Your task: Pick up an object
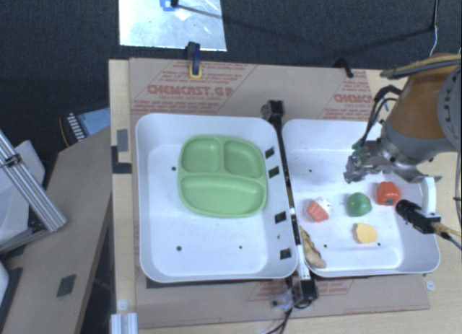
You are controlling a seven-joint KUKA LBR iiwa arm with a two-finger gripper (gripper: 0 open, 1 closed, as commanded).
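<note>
Claw (355,169) low in right bin (317,141), near back. Too dark and blurry to tell if open or shut, or if touching anything. Toys just beside, toward front: green ball (357,203), red one (387,192), yellow piece (366,234), orange-white piece (317,210). Green tray (220,176) in left bin (155,203).

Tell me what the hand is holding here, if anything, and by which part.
Nothing is seen in its grip. The hand hangs over the right bin, apart from the green piece and orange piece below it.
</note>
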